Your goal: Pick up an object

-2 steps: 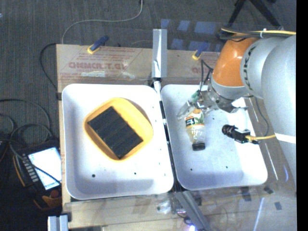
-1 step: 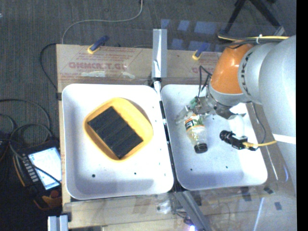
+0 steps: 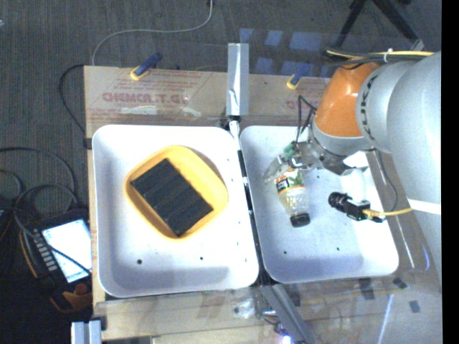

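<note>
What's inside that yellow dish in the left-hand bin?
A flat, ridged black slab lies in the yellow dish, inside the left bin. It covers the dish's floor, so anything beneath it cannot be seen.

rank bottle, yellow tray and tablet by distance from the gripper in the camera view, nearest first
1. bottle, right bin, right beside the gripper
2. yellow tray, left bin
3. tablet, on the floor, far left
</note>
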